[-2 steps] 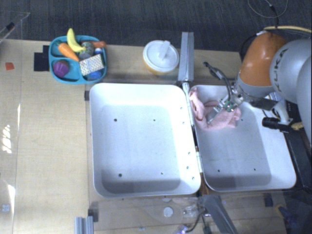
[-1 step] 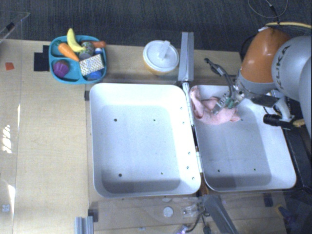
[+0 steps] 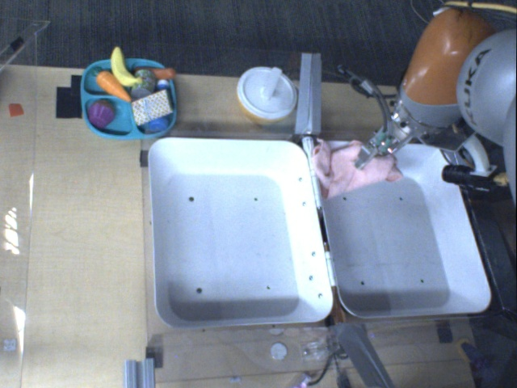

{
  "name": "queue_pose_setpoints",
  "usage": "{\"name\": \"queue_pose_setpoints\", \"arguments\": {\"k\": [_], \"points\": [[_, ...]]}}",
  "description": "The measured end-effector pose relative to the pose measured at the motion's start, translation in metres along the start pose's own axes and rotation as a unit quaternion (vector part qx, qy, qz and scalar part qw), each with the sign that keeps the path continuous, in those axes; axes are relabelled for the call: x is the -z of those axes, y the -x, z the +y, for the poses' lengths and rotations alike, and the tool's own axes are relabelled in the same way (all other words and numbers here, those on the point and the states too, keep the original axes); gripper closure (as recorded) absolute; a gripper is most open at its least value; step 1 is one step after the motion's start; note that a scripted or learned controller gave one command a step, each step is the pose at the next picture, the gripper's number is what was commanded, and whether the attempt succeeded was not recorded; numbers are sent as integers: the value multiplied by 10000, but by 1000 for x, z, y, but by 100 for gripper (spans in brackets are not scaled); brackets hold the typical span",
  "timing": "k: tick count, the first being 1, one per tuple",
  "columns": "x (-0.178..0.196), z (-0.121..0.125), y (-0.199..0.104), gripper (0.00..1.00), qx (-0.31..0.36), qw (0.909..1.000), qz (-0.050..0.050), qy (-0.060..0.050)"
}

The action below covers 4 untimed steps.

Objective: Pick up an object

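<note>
target: crumpled pale pink cloth (image 3: 349, 170) heaped in the far left corner of the right shallow white plastic bin (image 3: 412, 297), against the divider | relation: cloth spreads leftward from under the two-finger gripper (image 3: 373, 153), long axis roughly left-right | tool: tips touching the cloth's right part; spread or clenched, cannot tell at this resolution

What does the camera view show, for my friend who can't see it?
A grey and orange robot arm reaches in from the right, its gripper down at a crumpled pink cloth in the far left corner of the right white bin. Beside it sits the left white bin, and behind that a blue tray of toy food and a white lidded cup.
</note>
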State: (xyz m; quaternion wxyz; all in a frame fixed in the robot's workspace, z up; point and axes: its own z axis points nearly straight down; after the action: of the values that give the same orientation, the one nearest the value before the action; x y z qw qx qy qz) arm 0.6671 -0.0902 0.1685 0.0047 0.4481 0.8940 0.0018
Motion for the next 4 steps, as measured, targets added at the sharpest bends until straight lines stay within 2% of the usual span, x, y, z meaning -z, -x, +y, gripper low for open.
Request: {"name": "queue_pose_setpoints", "arguments": {"k": [1, 2, 3, 4], "points": [[22, 26, -28, 100, 2015, 9795, -4, 9], [99, 34, -54, 100, 2210, 9753, -14, 24], [112, 15, -78, 100, 4074, 9132, -16, 26], [29, -21, -106, 100, 4255, 9049, 11, 8]]}}
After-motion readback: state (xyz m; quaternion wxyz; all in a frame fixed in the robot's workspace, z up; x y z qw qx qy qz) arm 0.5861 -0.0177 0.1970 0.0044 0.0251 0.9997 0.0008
